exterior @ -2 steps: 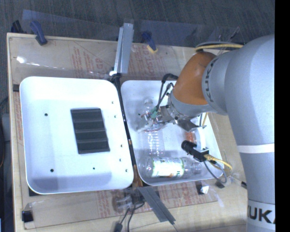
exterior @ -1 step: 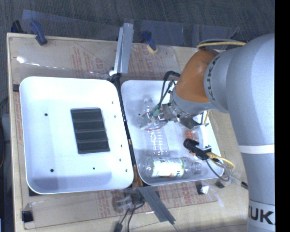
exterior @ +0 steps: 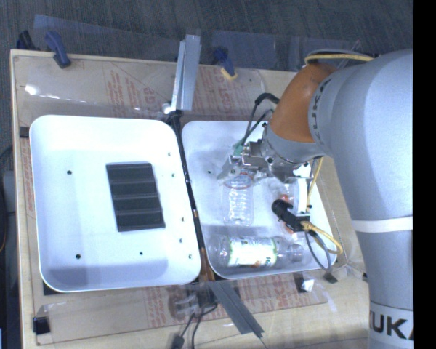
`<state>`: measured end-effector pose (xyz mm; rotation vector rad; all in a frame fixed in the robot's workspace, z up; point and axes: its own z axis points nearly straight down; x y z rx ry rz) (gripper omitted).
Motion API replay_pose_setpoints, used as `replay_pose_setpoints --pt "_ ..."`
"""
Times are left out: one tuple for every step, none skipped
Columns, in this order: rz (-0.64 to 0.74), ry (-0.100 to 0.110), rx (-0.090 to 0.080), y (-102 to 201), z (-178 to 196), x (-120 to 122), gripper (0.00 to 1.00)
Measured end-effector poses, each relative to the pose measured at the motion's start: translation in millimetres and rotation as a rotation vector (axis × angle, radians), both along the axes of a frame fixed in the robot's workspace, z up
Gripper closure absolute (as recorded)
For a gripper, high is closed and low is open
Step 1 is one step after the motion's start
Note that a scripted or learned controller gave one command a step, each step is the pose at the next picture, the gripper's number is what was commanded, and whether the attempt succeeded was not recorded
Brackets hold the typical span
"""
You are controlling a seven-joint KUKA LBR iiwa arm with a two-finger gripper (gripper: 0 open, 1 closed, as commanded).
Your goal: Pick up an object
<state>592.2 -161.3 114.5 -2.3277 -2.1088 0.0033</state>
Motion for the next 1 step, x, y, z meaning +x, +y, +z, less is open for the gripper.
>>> replay_pose_setpoints --pt "0.041 0.000 0.001 6.6 58.4 52.8 1.00"
